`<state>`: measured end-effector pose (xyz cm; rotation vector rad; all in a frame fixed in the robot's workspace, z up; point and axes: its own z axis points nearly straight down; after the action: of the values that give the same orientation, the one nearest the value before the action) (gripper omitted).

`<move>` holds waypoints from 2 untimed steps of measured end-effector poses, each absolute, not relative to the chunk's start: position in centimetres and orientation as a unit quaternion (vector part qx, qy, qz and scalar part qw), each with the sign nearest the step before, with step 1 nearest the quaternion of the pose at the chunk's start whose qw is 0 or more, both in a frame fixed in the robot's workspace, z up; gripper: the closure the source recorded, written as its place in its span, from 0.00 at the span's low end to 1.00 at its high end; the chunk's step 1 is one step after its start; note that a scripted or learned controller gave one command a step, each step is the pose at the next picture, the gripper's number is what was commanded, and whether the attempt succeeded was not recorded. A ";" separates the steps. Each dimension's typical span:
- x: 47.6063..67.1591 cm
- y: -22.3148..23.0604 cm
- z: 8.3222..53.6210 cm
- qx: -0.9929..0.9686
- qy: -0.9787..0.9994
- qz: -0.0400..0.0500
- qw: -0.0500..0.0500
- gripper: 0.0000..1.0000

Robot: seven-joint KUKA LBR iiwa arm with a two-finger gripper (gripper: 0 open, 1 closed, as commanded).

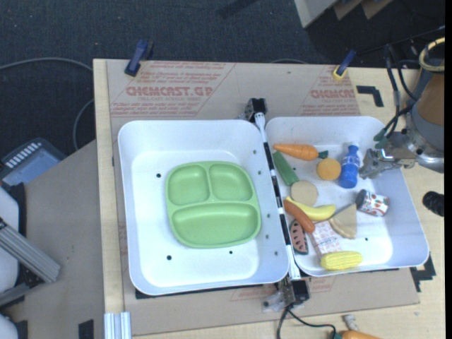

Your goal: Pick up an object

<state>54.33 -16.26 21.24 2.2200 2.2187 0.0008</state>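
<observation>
The gripper point(373, 162) hangs over the right bin's point(409, 242) far right side, its metal fingers pointing left, and whether they are apart or together cannot be told. Nothing is seen between them. Just to its left stands a blue bottle point(349, 167), near the fingertips but not clearly touching. Left of the bottle lies an orange ball point(328, 169), and beyond that a carrot point(296, 150) along the bin's far side. Below the gripper, toward the near edge, a small can point(372, 203) lies on its side, with a bread slice point(345, 224) just beside it. Further left are a banana point(311, 210), a pale round disc point(304, 192), a green pepper point(285, 168) against the left wall, a watermelon slice point(299, 240), and corn point(342, 260) near the front rim. The left bin point(141, 189) holds a green divided plate point(212, 204). Both bins sit on a cardboard sheet point(176, 90) held by blue clamps point(137, 56), over a wooden bench point(63, 210); dark carpet point(106, 13) lies beyond.
</observation>
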 end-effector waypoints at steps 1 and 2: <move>54.3 -16.2 21.2 0.707 0.707 0.000 0.001 0.00; 59.5 -20.0 15.4 0.707 0.707 0.000 0.001 0.00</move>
<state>59.47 -20.03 15.36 2.2201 2.2195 -0.0001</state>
